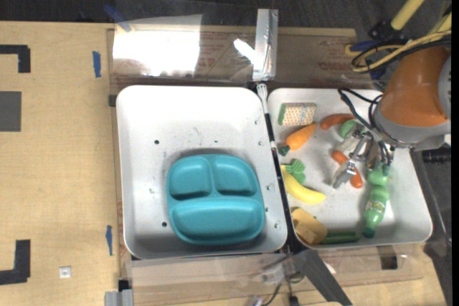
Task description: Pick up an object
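As it reached into the right bin [423, 222] among toy foods, the pincer [349, 170] hung low over an orange piece [356, 180] beside the banana [304, 190], evidently lining up a pick, its grip impossible to tell.

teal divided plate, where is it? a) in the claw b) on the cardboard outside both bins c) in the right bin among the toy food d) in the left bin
d: the teal divided plate lies flat on the floor of the left bin, while the toy food, such as the banana, is in the right bin.
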You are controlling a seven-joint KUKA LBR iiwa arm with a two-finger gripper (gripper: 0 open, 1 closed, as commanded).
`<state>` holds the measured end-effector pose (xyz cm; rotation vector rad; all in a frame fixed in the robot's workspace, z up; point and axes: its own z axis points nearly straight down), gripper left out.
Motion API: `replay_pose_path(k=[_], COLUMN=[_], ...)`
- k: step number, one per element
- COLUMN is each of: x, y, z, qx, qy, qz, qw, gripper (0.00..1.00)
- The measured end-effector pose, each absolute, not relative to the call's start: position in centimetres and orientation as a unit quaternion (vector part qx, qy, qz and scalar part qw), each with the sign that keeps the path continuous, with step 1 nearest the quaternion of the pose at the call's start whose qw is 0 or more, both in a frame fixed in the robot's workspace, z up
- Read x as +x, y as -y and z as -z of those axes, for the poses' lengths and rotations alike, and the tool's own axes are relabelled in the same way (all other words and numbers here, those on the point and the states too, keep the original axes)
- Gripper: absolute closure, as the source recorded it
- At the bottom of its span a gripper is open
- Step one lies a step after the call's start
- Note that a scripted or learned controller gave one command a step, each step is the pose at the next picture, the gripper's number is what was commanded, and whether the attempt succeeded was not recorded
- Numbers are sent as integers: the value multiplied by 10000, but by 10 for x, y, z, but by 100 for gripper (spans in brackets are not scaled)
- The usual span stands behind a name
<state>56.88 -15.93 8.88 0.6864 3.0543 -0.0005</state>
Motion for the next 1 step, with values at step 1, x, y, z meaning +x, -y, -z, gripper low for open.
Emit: replay_pose_path(k=[1], x=[573], y=[155], z=[-89], qx=[2569], qy=[-9664], qz=[-2], qw=[56], gripper=[0])
